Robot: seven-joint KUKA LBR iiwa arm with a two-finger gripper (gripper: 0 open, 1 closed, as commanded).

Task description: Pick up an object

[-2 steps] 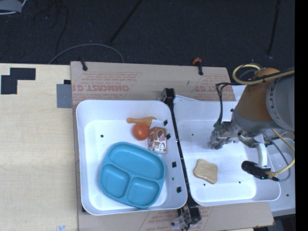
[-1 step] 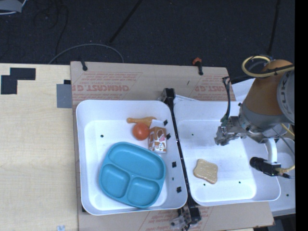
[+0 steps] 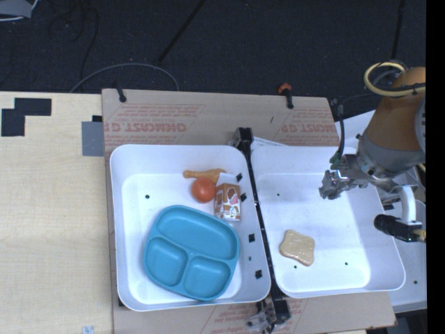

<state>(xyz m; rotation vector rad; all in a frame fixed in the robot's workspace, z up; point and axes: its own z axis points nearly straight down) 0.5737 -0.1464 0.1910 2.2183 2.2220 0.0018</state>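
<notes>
The arm came in from the right, and its gripper [image 3: 332,186] hung over the far part of the right bin [image 3: 389,270]. Whether the jaws were apart or together I could not tell — they were too small and dark against the white.

The thing nearest to hand was a slice of bread [image 3: 297,248], lying flat on the floor of that same bin, toward its near left side and well apart from the gripper. It looked like a toy slice: light, fairly stiff, thin, with a smooth crust. Lying flat as it did, it offered little height to pinch — I judged the best hold to be across its narrower width, jaws coming straight down on two opposite edges, pressing close to the bin floor. A shallow bite would likely slip off.

In the left bin [image 3: 128,186] lay a blue divided plate [image 3: 191,251], wide and awkward to pinch except at the rim. Beyond it sat a small red tomato [image 3: 204,190] — round, liable to roll — an orange piece [image 3: 205,175] just behind it, and a little carton [image 3: 228,202] beside them, boxy and easy to clamp.
</notes>
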